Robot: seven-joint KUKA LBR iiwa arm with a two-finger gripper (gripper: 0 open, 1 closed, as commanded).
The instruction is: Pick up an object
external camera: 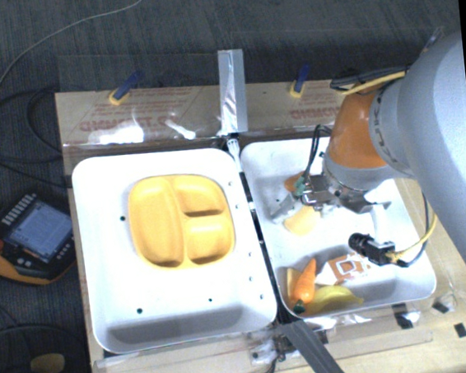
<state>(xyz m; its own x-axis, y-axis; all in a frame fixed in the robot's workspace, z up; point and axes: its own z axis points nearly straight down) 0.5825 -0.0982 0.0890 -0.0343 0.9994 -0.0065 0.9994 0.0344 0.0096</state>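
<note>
The cardboard-topped desk (85,122) stands on dark grey ribbed carpet (32,327) and carries two shallow white plastic bins. The left bin (98,237) holds a glossy yellow divided tray (180,220). In the right bin (409,287), the end effector (304,195) hangs just above a pale yellow rounded block (300,222); whether it is apart or together cannot be told. Near the front wall lie an orange carrot (305,281), a yellow banana (331,297) and an orange-and-white carton (349,267).
</note>
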